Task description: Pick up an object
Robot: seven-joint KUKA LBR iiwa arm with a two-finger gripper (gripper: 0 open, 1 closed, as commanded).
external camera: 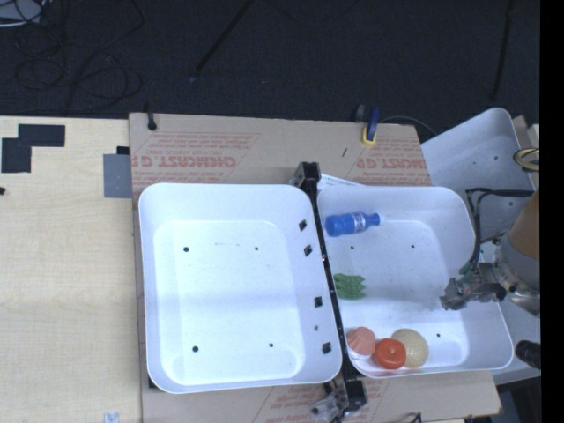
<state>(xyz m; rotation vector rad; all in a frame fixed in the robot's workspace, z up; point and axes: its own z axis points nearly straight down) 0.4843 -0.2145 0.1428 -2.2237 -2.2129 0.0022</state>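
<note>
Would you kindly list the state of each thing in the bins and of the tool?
blue bottle: lying on its side, far end of right bin.
green object: lying by the divider.
red round object: near corner, between pink piece and beige piece.
tool: low over the right bin's right side.

shallow white plastic bins: 2, left [225, 280] and right [458, 205] | blue plastic bottle with white cap [351, 224]: 1 | green ridged soft item [348, 285]: 1 | round pieces clustered at the right bin's near edge: 3, 1 pink [360, 340], 1 red-orange [389, 353], 1 cream [412, 345] | loose items total: 5
</note>
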